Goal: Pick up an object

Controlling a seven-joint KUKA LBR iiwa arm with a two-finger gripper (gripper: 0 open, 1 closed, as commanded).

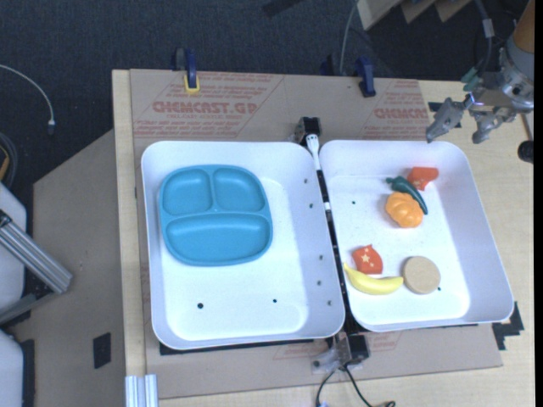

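Observation:
The right bin holds several toy foods: an orange pepper, a red carrot-like piece with a green stem, a strawberry, a yellow banana and a tan round cookie. My gripper hangs above the bin's far right corner, outside the rim. Its two grey fingers are spread apart with nothing between them. It is well away from every food piece.
The left bin bears a blue divided plate. A black clip sits where the two bins meet at the back. Blue clamps hold the cardboard sheet under the bins. Cables run behind the bench.

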